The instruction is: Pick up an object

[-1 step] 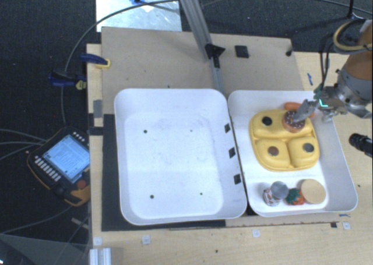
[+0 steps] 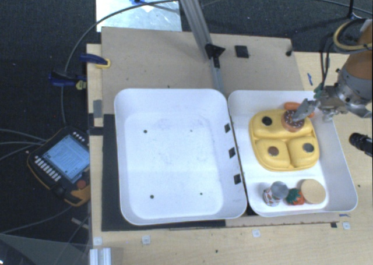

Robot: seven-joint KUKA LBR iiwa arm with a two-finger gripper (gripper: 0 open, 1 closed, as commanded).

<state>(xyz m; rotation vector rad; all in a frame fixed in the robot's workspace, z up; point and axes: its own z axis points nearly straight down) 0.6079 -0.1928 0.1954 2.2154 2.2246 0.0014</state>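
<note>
The arm (image 2: 355, 77) entered from the right edge, where most of its body was cut off. Its end effector (image 2: 298, 113) reached over the far part of the right bin (image 2: 344, 165), and its tips sat at a small brown, speckled object (image 2: 289, 120). That object rested on the far right corner of a yellow moulded tray (image 2: 284, 141). The tips were too small and blurred to show how far apart they stood or whether they had hold of anything; I cannot tell. An orange piece (image 2: 291, 106) just behind the brown object was partly hidden by the end effector.

The yellow tray lay in the far half of the right bin, with dark spots in its hollows that were hard to identify. Along the near wall sat three small things close together: a grey and white one (image 2: 274, 193), a red and green one (image 2: 295, 197), and a tan disc (image 2: 313, 191). Bare white floor remained along the bin's right side and between the tray and these three.

The left bin (image 2: 172, 153) offered wide open floor, touching the right bin at black clips (image 2: 231, 152) along the shared rim. On the tabletop (image 2: 175, 60) behind, a slanted grey pole (image 2: 195, 10) met a black clamp. A teach pendant (image 2: 63, 162) lay off to the left amid cables
</note>
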